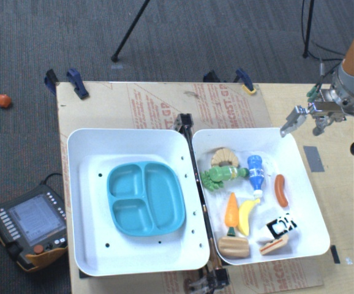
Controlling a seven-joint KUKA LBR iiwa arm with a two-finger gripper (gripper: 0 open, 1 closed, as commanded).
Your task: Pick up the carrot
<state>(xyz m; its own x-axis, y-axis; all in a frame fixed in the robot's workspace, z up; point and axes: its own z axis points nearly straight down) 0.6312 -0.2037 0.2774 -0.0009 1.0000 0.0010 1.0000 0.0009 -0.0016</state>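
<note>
Orange tapered carrot, green stub, beside yellow banana

the orange carrot with a green stub lies lengthwise in the right bin, touching the banana.

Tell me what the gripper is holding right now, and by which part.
Nothing: the gripper is open above the bench, and the carrot lies in the right bin.

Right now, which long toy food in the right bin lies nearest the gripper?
The red sausage, by the bin's right wall; the carrot and banana lie farther from the gripper.
</note>
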